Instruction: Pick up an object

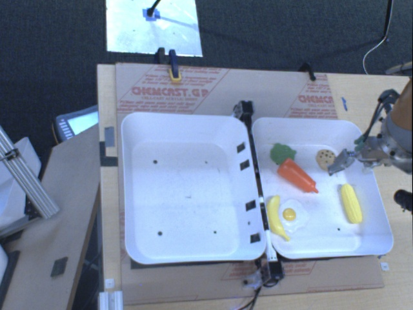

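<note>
The right bin (371, 237) holds several toy foods: an orange carrot with a green top (295, 172), a round cookie (324, 156), a yellow corn cob (351, 203), a banana (275, 216) and a fried egg (290, 214). My gripper (340, 162) reaches in from the right and hovers just right of the cookie, above the bin's upper right part. Nothing shows between its fingers.
The left bin (139, 237) lies beside the right one, with a black clip strip (248, 166) along the shared edge. Both rest on a cardboard sheet (193, 89). A cable (381, 37) hangs at the upper right.
</note>
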Available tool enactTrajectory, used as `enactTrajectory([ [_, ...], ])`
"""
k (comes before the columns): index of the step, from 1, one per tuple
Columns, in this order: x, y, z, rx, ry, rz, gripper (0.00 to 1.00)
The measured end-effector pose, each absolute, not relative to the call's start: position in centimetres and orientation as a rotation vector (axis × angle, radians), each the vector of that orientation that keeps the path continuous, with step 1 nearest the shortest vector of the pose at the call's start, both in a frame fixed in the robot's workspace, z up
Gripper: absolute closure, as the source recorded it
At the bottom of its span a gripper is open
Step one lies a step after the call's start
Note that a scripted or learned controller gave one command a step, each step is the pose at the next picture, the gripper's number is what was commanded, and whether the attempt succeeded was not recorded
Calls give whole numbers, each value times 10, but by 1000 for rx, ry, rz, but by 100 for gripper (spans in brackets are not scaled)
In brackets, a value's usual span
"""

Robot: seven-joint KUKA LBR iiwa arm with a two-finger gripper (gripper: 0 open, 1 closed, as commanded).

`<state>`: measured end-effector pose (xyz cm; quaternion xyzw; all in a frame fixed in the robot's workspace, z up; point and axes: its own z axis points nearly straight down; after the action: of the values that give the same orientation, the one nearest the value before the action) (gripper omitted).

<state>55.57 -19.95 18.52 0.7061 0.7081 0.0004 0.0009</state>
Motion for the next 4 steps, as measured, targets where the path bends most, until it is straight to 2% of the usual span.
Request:
enactTrajectory([
  [1, 579, -142, 142, 2212, 2234, 3, 0],
  [2, 561, -82, 84, 2216, 2236, 0, 0],
  [3, 563, -86, 98, 2216, 2225, 3, 100],
  [4, 579, -32, 190, 2205, 2228, 16, 100],
])
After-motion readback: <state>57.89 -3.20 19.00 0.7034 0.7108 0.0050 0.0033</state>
